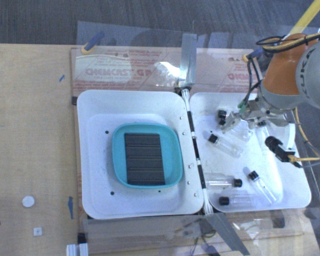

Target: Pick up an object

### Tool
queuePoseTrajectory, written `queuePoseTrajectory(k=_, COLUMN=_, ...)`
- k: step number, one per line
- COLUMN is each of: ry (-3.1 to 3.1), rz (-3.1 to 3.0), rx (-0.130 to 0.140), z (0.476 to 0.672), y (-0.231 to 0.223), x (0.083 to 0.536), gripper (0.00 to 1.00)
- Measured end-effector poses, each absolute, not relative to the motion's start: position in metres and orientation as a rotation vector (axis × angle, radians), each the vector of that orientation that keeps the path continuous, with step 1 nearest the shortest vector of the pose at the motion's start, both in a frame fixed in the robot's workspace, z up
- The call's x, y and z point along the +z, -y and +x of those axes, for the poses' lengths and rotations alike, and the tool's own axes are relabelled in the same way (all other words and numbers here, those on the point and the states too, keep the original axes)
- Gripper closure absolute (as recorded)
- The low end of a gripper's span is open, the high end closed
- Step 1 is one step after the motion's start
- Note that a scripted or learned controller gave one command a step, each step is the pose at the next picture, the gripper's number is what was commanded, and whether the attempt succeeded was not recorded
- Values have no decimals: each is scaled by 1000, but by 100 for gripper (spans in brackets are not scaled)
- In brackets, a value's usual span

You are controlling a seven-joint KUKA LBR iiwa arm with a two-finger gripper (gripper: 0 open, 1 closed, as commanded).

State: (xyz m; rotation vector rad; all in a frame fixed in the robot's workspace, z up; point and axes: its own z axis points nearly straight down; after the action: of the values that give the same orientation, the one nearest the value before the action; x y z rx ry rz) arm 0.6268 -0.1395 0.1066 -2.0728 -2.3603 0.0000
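Several clear vials with black caps lie in the right bin (pixel 301 193). One vial (pixel 225 144) lies near the bin's left wall. Another vial (pixel 222 183) and a third vial (pixel 238 200) lie along the front, and a slanted vial (pixel 261 185) rests to their right. My gripper (pixel 241 117) hangs low over the back of this bin, below the orange band of the arm. A small black-capped piece (pixel 222 114) sits just left of it. Nothing is visibly held.
The left bin (pixel 90 153) carries a teal tray (pixel 117 159) with a dark ribbed block (pixel 144 158) in it. A metal divider (pixel 188 63) stands behind the seam between the bins. A wooden bench (pixel 26 116) stretches to the left.
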Motion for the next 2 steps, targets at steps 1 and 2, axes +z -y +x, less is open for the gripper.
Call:
queuePoseTrajectory(k=1, ry=2444, rz=-1967, rx=5, z=639, y=104, x=98, gripper=0)
queuePoseTrajectory(k=2, ry=2473, rz=-1947, rx=-8, z=612, y=102, x=89, gripper=0)
